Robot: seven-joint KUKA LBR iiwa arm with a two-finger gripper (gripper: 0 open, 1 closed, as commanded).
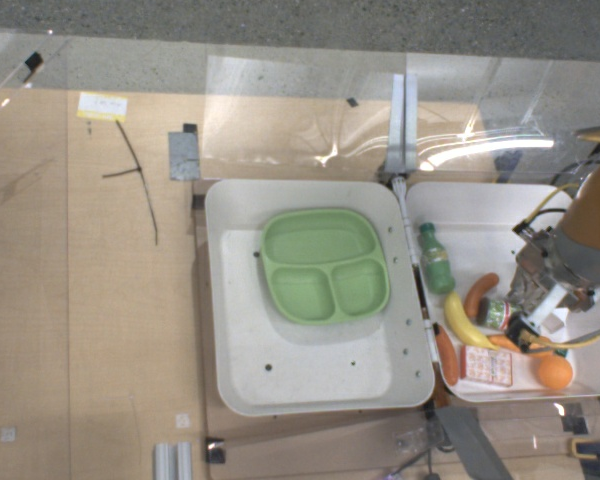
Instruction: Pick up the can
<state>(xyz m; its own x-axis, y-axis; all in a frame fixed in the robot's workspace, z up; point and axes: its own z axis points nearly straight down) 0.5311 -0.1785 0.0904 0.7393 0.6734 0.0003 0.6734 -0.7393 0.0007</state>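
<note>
Small can (495, 314), green-and-white label, lies toward the right bin's (480, 208) near edge, touching the banana (463, 323); the gripper (525, 293) crowds its right side; whether that gripper is spread cannot be told.

Left bin (232, 353) and right bin (480, 230): white. Plate (325, 265): pale green, plain. Bottle (436, 260): green. Banana (463, 323): yellow. Round fruit (554, 371): orange. Can (495, 314): green with white marking. Flat carton (489, 366): white, red printed grid. Table (80, 298): light tan wood grain.
</note>
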